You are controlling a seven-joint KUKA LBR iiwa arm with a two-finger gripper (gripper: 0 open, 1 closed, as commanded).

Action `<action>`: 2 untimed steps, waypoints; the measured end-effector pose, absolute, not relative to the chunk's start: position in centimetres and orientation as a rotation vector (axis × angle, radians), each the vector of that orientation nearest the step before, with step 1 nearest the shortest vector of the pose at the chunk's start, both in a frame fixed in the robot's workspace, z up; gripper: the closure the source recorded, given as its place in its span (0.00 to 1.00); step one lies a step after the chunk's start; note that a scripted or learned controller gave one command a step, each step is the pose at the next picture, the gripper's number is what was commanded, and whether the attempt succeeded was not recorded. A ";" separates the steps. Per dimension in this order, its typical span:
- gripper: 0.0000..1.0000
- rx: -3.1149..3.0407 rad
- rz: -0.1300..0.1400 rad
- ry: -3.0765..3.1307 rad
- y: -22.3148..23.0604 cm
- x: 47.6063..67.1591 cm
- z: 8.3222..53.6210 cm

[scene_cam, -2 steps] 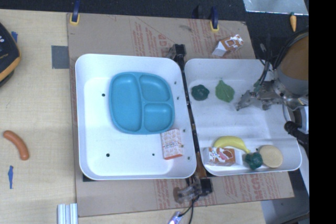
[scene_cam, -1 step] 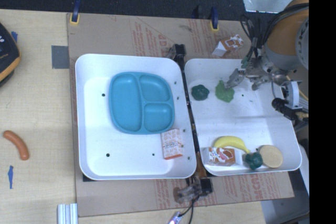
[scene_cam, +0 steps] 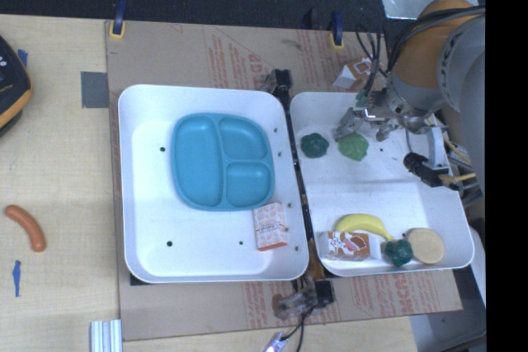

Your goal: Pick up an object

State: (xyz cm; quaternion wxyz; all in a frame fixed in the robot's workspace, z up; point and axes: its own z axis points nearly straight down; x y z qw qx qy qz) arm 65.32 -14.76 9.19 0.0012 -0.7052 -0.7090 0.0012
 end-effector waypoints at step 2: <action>0.00 -2.216 0.006 -2.223 -21.3 53.4 9.1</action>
